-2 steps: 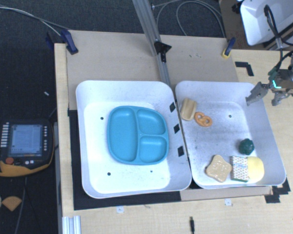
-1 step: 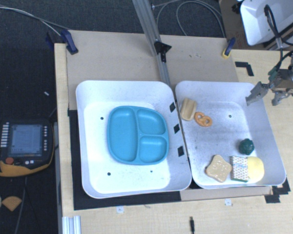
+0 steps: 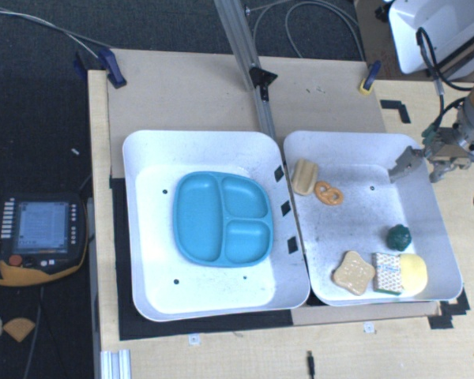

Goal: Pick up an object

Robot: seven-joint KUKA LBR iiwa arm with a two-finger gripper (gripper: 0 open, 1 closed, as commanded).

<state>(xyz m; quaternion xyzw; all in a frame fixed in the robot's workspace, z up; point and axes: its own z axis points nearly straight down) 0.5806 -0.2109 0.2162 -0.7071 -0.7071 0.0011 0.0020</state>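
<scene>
While the claw (image 3: pixel 423 164) hangs over the right bin's (image 3: pixel 438 212) far right rim, its two fingers spread apart with nothing between them, the loose things lie inside that bin: a tan block (image 3: pixel 304 177) and a pretzel (image 3: pixel 329 193) near its far left corner, a dark green ball (image 3: pixel 399 236) toward its right edge. Along its near edge sit a cracker (image 3: pixel 354 272), a patterned square (image 3: pixel 388 273) and a yellow round piece (image 3: pixel 411 273), and a blue divided plate (image 3: pixel 223 217) fills the left bin (image 3: pixel 142 290) on the desk (image 3: pixel 182 93)
</scene>
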